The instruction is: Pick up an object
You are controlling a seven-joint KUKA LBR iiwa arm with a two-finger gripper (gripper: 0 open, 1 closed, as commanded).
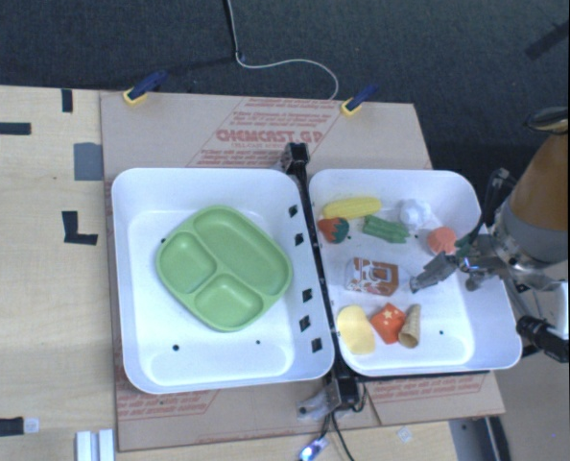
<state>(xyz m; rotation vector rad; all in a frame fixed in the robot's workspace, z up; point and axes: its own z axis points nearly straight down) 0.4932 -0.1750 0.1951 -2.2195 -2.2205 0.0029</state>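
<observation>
- The gripper is hanging over the right bin, fingers open a little, holding nothing.
- Toys are lying left of it: a brown carton, an orange cone.

Grey arm with orange band, dark metal hand.

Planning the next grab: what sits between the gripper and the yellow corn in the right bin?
In the camera view, between the gripper and the corn lies a green vegetable, with bare white bin floor on either side of it.
</observation>
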